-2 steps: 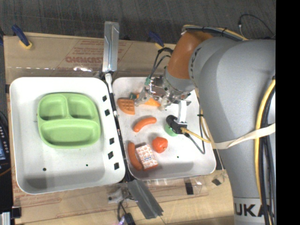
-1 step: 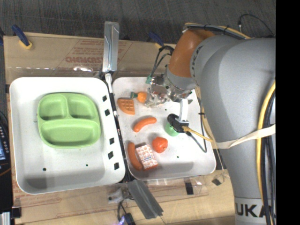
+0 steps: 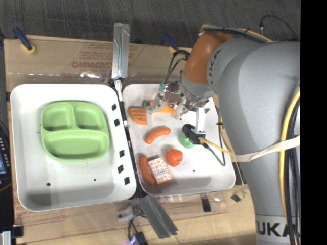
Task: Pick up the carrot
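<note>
A robotics lab — a large grey arm (image 3: 255,116), clamped cardboard (image 3: 76,60), white bins (image 3: 20,137) with toy food (image 3: 157,135).

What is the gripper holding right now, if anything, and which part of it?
It cannot be told. The gripper sits low at the back of the right bin, right over an orange piece, likely the carrot, but the wrist hides whether that piece is gripped.
</note>
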Robot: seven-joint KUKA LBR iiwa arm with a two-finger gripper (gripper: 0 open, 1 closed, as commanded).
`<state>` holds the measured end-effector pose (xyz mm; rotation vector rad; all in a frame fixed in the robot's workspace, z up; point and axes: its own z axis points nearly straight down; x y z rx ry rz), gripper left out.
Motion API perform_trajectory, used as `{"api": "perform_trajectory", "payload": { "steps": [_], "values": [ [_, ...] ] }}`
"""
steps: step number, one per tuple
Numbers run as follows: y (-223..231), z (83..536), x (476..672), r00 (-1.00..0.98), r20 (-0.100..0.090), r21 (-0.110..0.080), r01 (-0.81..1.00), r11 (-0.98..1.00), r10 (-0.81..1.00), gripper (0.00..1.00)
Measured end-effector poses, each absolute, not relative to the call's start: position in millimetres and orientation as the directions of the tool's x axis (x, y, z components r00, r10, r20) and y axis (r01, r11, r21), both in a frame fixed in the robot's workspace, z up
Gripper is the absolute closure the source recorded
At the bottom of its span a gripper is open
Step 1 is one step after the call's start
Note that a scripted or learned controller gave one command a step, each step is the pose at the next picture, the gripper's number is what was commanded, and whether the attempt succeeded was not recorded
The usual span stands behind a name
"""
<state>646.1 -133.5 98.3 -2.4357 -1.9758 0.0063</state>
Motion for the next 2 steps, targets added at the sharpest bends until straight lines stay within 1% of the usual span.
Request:
{"api": "perform_trajectory", "payload": {
  "steps": [1,2],
  "values": [
    [-162,92,657.9,-0.150,-0.002,0.002,0.989,0.150,0.989,0.00],
    [-116,90,656.5,0.060,0.001,-0.006,0.998,-0.060,0.998,0.00]
  ]
}}
